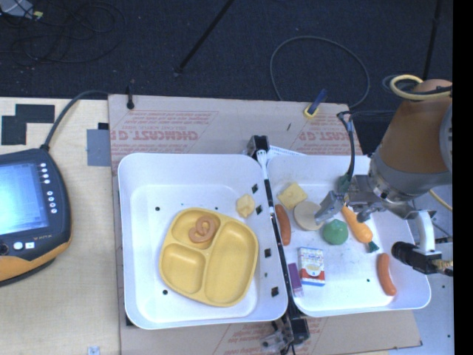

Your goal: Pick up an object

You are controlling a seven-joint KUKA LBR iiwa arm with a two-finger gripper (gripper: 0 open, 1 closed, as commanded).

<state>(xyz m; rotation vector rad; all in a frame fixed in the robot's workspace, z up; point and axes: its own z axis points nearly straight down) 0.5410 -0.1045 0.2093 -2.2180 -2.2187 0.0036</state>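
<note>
One easy target: the carrot [358, 225] sits just right of the green ball [335, 232], right under my gripper [346, 204]. Can't tell if it's released or clenched. I'd drop straight down, avoiding the ball.

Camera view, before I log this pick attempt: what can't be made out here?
- Claw: the metal parts blur together over the right bin, so its state and any grip on the orange carrot or green ball are unclear.
- Small carton: print too small to read.
- Arm: cut off by the right edge.
</note>
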